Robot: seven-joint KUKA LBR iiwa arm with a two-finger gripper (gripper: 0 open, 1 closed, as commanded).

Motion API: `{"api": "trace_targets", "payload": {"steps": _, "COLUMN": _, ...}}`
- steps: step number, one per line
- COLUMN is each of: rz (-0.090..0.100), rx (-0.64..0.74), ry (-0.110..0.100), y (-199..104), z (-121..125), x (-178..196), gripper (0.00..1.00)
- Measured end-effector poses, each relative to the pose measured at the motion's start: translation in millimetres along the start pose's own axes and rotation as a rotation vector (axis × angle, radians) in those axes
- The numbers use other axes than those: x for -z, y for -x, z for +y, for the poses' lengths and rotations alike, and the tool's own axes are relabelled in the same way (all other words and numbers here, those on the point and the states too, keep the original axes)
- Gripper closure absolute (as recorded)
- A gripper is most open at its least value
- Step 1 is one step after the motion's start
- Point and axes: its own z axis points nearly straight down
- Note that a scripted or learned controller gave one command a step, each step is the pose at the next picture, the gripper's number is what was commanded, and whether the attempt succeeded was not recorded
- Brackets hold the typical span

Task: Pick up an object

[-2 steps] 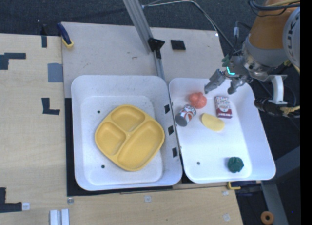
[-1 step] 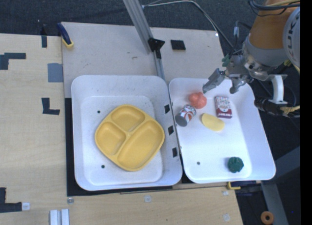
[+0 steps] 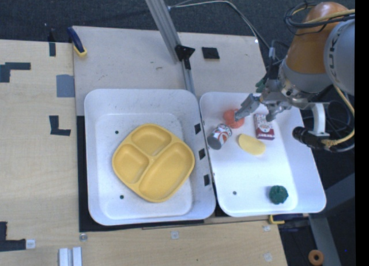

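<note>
- You have two white bins side by side on the tabletop (image 3: 132, 63): the left bin (image 3: 98, 143) and the right bin (image 3: 300, 172).
- In the left bin lies a yellow divided plate (image 3: 153, 162) with three compartments, tilted so its corners point up and down the view.
- In the right bin you can see five small things. A small can (image 3: 219, 136), silver with a red band, lies on its side near the bin's left wall.
- Just up and right of the can sits an orange-red round piece (image 3: 231, 117), partly covered by the gripper.
- A pale yellow, lemon-like lump (image 3: 252, 144) lies near the middle of the bin, just below a small red-and-white carton (image 3: 264, 127).
- A dark green, knobbly ball (image 3: 278, 194) rests well apart from the rest, near the bin's front right corner.
- The gripper (image 3: 258, 111) hangs over the upper part of the right bin, between the orange-red piece and the carton.
- Its fingers (image 3: 247, 109) stand apart, one toward the orange-red piece and one toward the carton, and you can see nothing clamped between them.
</note>
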Motion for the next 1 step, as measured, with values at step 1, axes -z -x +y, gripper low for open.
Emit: {"api": "trace_targets", "payload": {"steps": 1, "rz": 0.0, "rx": 0.0, "ry": -0.001, "y": 4.5, "z": 7.3, "x": -51.1, "gripper": 0.0}}
